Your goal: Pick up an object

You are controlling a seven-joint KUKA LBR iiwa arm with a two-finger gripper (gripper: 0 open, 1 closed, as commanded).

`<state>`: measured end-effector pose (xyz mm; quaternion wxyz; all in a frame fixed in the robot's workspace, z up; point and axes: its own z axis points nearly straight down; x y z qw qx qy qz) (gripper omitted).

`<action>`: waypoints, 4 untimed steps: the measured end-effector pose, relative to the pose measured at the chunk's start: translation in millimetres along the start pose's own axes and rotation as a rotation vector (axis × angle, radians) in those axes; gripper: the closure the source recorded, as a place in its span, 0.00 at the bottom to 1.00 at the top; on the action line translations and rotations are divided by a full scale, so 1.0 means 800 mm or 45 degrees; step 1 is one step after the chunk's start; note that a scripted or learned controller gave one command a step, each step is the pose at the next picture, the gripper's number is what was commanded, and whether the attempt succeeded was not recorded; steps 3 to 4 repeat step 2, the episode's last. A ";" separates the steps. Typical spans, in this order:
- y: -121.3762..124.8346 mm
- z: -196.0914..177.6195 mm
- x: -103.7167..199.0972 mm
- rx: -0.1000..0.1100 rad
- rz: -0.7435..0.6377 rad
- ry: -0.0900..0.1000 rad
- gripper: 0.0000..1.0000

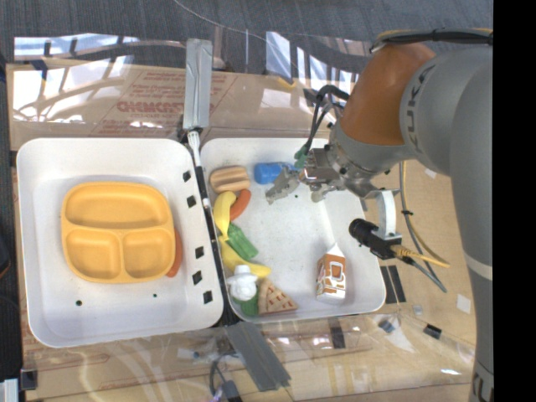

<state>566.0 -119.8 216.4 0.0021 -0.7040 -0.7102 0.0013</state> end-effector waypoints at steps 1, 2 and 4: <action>0.113 0.101 0.021 0.000 -0.367 -0.001 0.00; 0.097 0.133 0.006 -0.044 -0.750 -0.021 0.00; 0.097 0.133 0.006 -0.044 -0.750 -0.021 0.00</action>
